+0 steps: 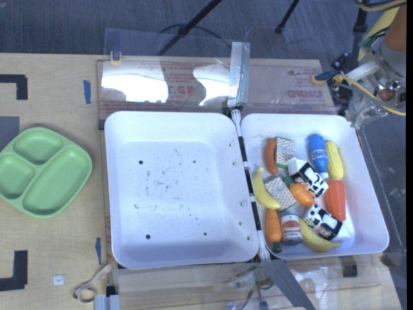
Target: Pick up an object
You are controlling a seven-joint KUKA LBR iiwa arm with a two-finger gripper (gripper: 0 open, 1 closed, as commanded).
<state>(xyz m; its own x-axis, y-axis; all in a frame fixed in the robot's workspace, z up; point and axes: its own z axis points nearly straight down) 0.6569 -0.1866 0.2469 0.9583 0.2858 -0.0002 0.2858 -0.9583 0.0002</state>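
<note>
The gripper point(381, 89) waits behind the right bin point(368, 237); its opening I cannot tell. Choose the blue bottle point(317, 151) at the pile's edge.

Lab: tripod legs point(213, 8), taped bench point(51, 95)

Toy food pile point(302, 189) heaped in right bin point(371, 192).

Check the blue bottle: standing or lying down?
Lying down: the blue bottle rests lengthwise in the right bin, beside a yellow banana.
</note>
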